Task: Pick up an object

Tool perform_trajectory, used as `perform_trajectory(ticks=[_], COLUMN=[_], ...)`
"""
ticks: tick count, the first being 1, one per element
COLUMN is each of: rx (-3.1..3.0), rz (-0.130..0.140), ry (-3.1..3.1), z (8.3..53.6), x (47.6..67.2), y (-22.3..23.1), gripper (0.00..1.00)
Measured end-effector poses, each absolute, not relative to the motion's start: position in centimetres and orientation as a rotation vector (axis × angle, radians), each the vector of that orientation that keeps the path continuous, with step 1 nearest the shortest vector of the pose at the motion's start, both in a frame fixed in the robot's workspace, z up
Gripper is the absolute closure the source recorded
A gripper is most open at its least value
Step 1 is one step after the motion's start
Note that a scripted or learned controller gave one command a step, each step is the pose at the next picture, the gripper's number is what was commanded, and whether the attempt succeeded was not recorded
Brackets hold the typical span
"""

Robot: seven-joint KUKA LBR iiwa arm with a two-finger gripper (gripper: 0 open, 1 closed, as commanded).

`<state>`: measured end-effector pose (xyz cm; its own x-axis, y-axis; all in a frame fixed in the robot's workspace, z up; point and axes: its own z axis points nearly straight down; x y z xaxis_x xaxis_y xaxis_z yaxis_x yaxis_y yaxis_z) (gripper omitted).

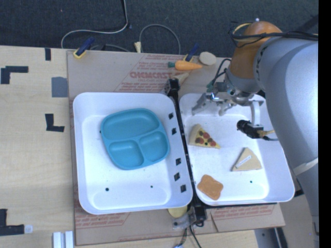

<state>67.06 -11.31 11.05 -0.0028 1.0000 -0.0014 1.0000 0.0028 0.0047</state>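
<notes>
**Jaws over far end of right bin, pizza slice nearest**

Gripper hangs over the far end of the right bin; jaws splayed apart, nothing between them. Pizza slice lies just toward the camera and slightly left of the jaws, long axis running left-right, tip pointing right. Sandwich wedge and cookie sit farther off. Blue tray occupies the left bin. Cardboard on the counter reads "CHEMCAST" (red print, partly hidden).
</notes>
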Motion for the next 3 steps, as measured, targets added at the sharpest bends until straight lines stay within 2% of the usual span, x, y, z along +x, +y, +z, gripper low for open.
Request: perform_trajectory(ticks=[1,2,3], rx=[2.216,2.216,2.225], rz=[0.002,0.005,-0.001], ry=[2.218,2.222,2.219], z=[8.6,12.2,8.7], x=[62.2,67.1,58.2], y=[-9.7,-9.5,-10.7], gripper=[0.0,0.0,0.0])
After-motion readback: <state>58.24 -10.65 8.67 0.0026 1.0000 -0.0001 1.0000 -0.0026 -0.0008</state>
